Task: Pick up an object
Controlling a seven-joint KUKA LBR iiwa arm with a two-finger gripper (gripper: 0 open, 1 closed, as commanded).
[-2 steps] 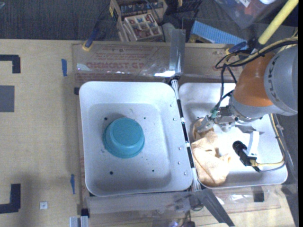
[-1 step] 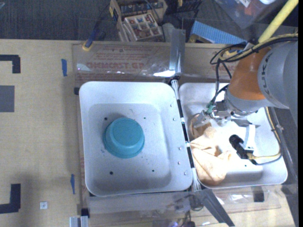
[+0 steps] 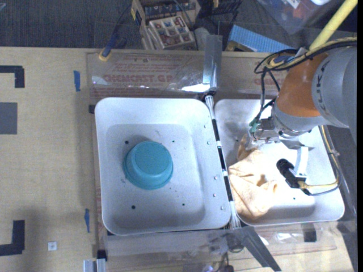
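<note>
A teal blue bowl (image 3: pixel 148 164) lies upside down in the middle of the left bin (image 3: pixel 113 118). A crumpled tan cloth (image 3: pixel 255 183) covers the lower left part of the right bin (image 3: pixel 329 208). My gripper (image 3: pixel 256 136) hangs low over the right bin, right at the cloth's upper edge, where the fabric rises toward it. The grey arm with its orange band (image 3: pixel 300 98) comes in from the right above it.
A metal divider (image 3: pixel 218 146) runs between the two bins. Behind them lie a clear plastic sheet (image 3: pixel 153 78) and boxes of clutter (image 3: pixel 167 21). The wooden bench (image 3: pixel 45 152) stretches out to the left.
</note>
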